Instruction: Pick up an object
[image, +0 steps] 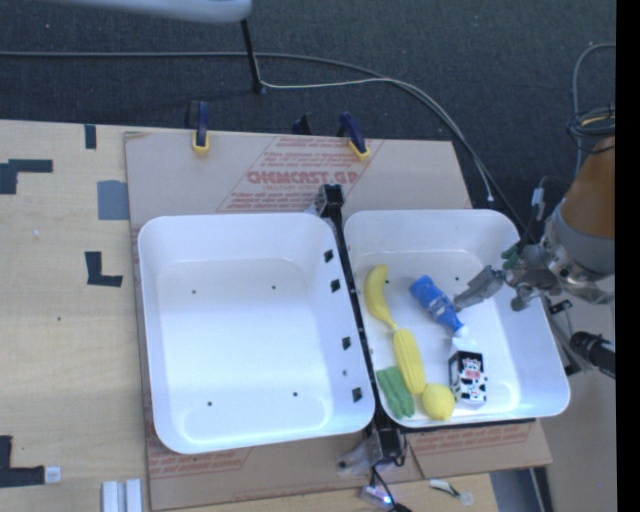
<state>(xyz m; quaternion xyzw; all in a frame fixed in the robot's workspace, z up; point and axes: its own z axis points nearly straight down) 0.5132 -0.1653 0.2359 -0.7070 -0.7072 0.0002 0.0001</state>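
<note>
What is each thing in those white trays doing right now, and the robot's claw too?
Banana: lying loose in the right bin.
Corn cob: lying flat below the banana.
Lemon: resting beside the corn's lower end.
Blue bottle: lying on its side.
Black-and-white toy: resting near the bin's lower right corner.
Gripper: above the bin, just right of the bottle.

Both white bins (240, 330) look like smooth, slightly glossy plastic. Beneath them lies a matt brown cardboard sheet (290, 175) printed in red, on a pale wood-look tabletop (50, 300). In the bin right of the divider, the banana (376, 293), corn cob (409, 360) and blue bottle (434, 300) look like smooth moulded plastic.
</note>
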